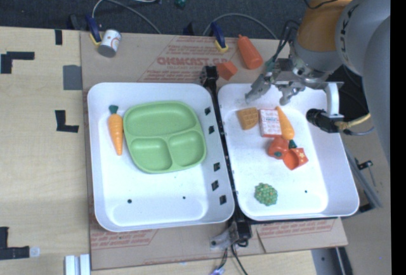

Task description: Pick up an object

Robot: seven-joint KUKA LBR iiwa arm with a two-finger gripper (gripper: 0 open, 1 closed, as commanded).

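You have the tool (274, 91) poised over the upper part of the right bin (330, 201), its two fingers spread apart and grasping nothing. Directly below it in the frame lie the candidates: a tan waffle-like piece (248, 118), a small red-and-white carton (269, 122) just beside it, and an orange carrot (285, 124) touching the carton's right side. Lower in the same bin sit a red-orange cluster (286, 153) and, well apart, a green broccoli floret (266, 194). The left bin (101, 204) holds a green divided plate (166, 137) and a second carrot (115, 130). I judge this the approach step, with no pick yet made. The next move calls for a descent centred on one item; the crowded carton and carrot risk a double or glancing contact.
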